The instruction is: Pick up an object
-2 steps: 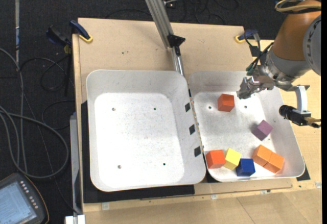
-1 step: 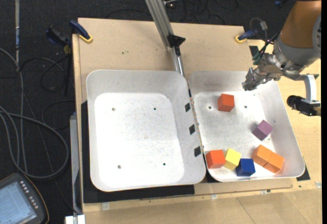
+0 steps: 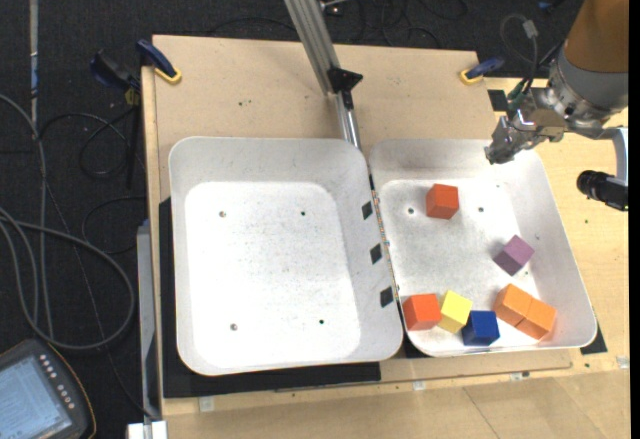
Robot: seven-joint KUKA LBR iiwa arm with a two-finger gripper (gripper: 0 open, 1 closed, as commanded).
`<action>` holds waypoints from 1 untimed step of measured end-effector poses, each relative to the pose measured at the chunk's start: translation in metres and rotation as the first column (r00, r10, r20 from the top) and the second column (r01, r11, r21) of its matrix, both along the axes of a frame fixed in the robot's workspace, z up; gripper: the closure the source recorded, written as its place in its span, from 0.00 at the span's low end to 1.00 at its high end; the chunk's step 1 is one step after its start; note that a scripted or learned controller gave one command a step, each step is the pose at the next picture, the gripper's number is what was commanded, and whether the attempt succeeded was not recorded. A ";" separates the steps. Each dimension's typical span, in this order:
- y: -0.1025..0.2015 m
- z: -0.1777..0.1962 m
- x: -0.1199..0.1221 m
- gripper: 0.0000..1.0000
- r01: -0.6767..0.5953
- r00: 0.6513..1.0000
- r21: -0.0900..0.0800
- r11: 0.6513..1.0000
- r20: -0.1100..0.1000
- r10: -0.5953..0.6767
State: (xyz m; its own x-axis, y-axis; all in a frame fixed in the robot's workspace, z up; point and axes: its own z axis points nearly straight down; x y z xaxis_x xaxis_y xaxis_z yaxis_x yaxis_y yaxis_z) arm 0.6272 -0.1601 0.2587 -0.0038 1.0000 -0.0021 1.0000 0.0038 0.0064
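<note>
Hovering over the right bin (image 3: 560,227)

My gripper (image 3: 500,149) hangs above the far rim, can't tell its state; no readable labels on the blocks, orange cube (image 3: 442,200) nearest.

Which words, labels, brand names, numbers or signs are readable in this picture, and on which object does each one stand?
No text can be read here.
Blocks in the right bin: plain coloured faces, no print.
Handheld screen at the lower left corner: lit, but its content is too blurred to read.
Black tabs between the bins: no marking that can be read.
Gripper: no label that can be read.
</note>
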 end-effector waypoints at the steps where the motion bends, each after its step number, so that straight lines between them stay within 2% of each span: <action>1: 0.057 0.005 -0.010 1.00 -0.004 1.000 0.003 1.000 -0.006 0.004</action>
